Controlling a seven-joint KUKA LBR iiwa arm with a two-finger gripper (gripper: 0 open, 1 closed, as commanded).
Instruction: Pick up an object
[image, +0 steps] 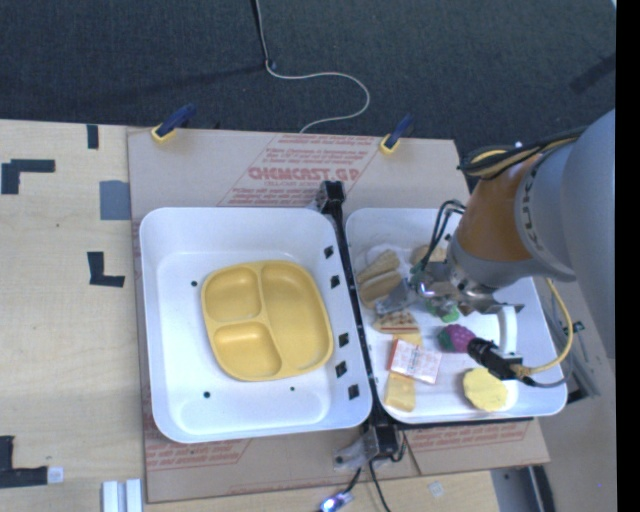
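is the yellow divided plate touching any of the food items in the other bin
Apart. The camera view shows the yellow divided plate lying alone in the left bin, with the bin walls between it and the food items in the right bin.

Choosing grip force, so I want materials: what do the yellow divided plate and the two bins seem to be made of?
Yellow divided plate: probably moulded plastic, smooth and slightly matte, with rounded compartment ridges and uniform colour. Left bin and right bin: likely thin white plastic with a soft sheen and rounded rims, though painted metal cannot be excluded.
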